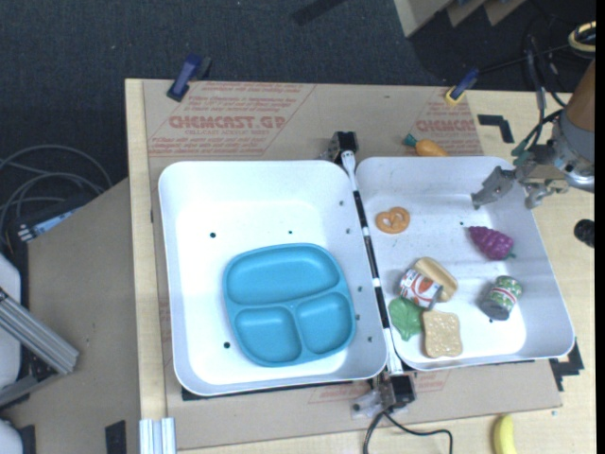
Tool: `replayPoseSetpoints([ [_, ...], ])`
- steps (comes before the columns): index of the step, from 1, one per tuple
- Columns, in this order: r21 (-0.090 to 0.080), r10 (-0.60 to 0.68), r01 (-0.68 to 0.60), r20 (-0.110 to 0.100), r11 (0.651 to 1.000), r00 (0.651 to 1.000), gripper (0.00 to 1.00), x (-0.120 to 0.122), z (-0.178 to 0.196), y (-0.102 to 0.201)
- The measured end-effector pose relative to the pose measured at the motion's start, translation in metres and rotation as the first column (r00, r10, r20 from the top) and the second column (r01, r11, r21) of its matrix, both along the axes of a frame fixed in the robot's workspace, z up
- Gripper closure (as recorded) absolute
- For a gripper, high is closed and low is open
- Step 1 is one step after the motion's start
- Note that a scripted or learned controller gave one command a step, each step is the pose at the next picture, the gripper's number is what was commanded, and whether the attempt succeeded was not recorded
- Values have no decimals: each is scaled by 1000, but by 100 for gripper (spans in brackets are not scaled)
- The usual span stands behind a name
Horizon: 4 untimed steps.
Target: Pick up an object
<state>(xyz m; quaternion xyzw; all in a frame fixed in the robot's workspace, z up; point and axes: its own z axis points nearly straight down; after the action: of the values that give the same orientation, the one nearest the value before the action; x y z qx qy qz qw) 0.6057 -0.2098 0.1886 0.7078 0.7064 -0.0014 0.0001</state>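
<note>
The gripper (515,185) hangs over the right bin (558,291) near its far right corner, the fingers (492,189) spread and nothing between them; no object is in its grasp yet, so the pick looks barely begun. The candidates all lie in the right bin: a pretzel (392,220) near the left wall, purple grapes (492,242) closest to the gripper toward the right wall, a can (500,297) further toward the near right corner, and a tight cluster by the near left corner (a hot dog (428,281), a green leaf (406,318) and a cracker (441,334), touching or overlapping one another). The left bin (184,253) carries a blue tray (288,303) in its near half; a small orange carrot (427,147) sits outside on the board (151,206) just past the right bin's far edge. The grapes seem the likeliest target, yet their lumpy, rounded form could squirt out from the closing fingers; a descent slightly off centre would probably nudge them toward the wall rather than trap them. The can, lying on its side, may roll if touched on one edge; going for the cluster risks pinching two things at once or closing on the thin leaf and lifting nothing.
</note>
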Motion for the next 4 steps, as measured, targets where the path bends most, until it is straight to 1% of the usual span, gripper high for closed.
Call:
replayPoseSetpoints([
  [1,3,3,-3,1,1000,1000,0,-8,-104,0],
  [2,3,1,-1,0,1000,1000,0,-48,-104,6],
  [3,3,1,-1,0,1000,1000,0,-92,-104,1],
  [4,3,1,-1,1,1000,1000,0,-127,-104,-2],
])
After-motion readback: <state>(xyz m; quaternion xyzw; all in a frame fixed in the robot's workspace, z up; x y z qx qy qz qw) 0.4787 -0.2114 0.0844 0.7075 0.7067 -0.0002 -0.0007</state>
